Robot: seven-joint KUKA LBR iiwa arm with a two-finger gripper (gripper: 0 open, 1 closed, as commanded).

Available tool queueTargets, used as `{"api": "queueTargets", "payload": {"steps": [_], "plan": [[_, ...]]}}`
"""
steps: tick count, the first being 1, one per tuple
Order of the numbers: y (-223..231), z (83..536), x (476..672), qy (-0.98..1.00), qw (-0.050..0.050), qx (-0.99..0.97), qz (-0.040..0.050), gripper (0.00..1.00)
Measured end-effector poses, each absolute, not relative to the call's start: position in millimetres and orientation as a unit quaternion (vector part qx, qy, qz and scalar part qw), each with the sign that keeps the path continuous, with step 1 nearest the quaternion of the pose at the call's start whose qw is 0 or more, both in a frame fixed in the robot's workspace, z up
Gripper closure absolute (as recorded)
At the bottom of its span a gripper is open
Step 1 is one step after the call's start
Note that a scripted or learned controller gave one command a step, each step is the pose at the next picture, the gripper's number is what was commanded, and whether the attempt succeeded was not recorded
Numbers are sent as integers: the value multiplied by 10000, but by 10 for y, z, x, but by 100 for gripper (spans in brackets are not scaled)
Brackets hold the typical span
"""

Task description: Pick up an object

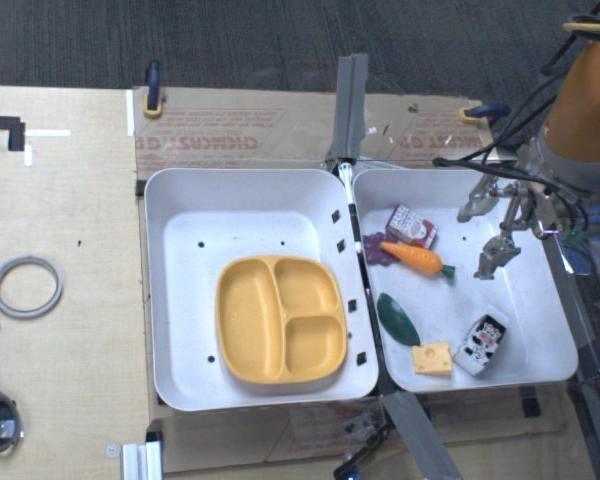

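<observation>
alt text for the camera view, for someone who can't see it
A robot gripper hangs open over the right white bin, which holds a toy carrot, a cheese wedge and other small items. The left bin holds a yellow divided plate.

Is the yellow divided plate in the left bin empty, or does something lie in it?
Empty. The yellow divided plate in the left bin shows three bare compartments; nothing rests in any of them.

red print on cardboard (242, 133), unreadable
</observation>
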State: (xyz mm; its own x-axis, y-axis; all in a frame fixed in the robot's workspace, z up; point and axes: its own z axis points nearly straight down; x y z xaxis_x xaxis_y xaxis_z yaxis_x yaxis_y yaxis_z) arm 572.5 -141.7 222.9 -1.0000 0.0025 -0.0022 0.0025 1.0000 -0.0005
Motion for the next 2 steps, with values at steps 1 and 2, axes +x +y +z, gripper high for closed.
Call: {"api": "queueTargets", "payload": {"steps": [1, 2], "plan": [[-1212, 982, 5975, 9963, 65, 862, -3, 0], [-1209, 1097, 6008, 9963, 123, 846, -16, 100]]}}
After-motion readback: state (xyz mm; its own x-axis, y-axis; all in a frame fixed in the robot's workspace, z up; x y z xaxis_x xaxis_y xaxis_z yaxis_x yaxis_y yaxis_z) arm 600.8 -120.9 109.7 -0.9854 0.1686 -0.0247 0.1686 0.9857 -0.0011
